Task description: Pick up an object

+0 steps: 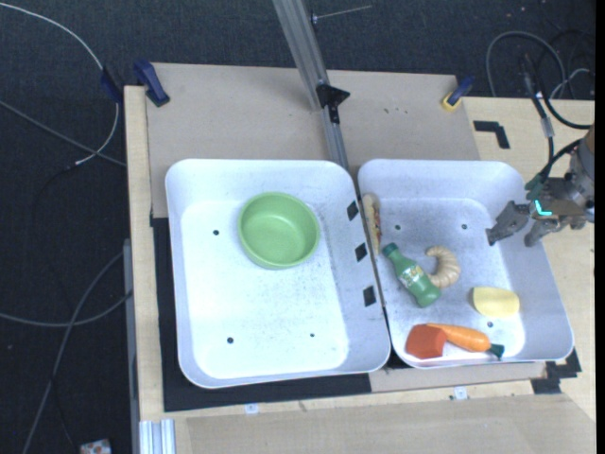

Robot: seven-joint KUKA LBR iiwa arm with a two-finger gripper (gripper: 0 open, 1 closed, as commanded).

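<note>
The right bin (473, 183) holds a green bottle (413, 277) lying on its side, a tan curved piece (444, 265) beside it, a yellow lump (495, 302), an orange carrot (463, 337) and a red block (424, 343) at the front. A thin tan stick (371, 221) lies along that bin's left wall. My gripper (513, 235) hangs over the bin's right side, above and right of the yellow lump. Its fingers are spread open and nothing is between them.
The left bin (274, 339) holds a green bowl (278, 229) toward its back. A metal rail (302, 36) runs from the top of the view down to the gap between the bins. Blue clamps (149, 81) sit at the bench's back corners.
</note>
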